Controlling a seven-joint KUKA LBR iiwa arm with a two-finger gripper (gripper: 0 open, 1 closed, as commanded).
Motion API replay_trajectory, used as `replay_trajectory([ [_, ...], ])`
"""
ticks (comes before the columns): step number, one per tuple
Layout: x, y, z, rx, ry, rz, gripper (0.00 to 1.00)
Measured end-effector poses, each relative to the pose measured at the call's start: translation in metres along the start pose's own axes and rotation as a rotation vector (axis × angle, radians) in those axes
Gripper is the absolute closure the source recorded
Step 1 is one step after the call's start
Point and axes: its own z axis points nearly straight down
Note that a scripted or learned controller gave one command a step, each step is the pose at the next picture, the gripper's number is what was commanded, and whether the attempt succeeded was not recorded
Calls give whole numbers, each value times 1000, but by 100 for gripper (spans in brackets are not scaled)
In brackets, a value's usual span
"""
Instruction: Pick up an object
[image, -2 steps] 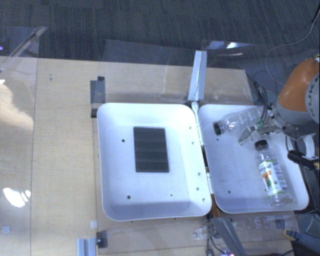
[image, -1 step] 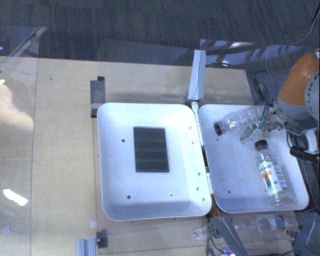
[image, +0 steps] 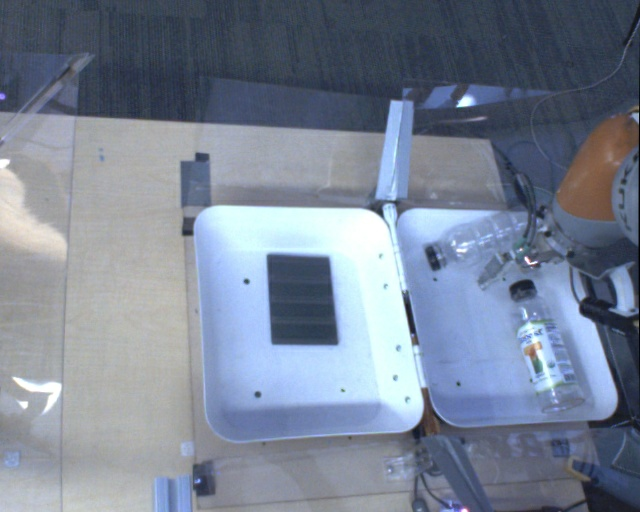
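Note:
A clear plastic bottle (image: 470, 243) with a black cap lies on its side at the back of the right bin (image: 470, 370). A second clear bottle (image: 543, 357), black-capped with a white and orange label, lies along that bin's right side. My gripper (image: 506, 263) hangs low at the right end of the back bottle, just above the second bottle's cap. I cannot make out whether it touches either one. A flat dark rectangular block (image: 301, 299) rests in the middle of the left bin (image: 225, 390).
The arm with its orange band (image: 598, 180) reaches in from the right over the right bin's back corner. A metal bracket (image: 394, 150) stands behind the seam between the bins. Cables (image: 520, 185) trail at the back right, and clamps sit along the front edge.

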Motion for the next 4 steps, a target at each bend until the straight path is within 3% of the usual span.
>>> replay_trajectory([
  [1,4,-3,0,-3,0,-83,0],
  [2,-10,15,1,16,5,-119,0],
  [3,15,39,1,19,-1,-233,0],
  [4,-4,38,-3,13,17,-120,0],
])
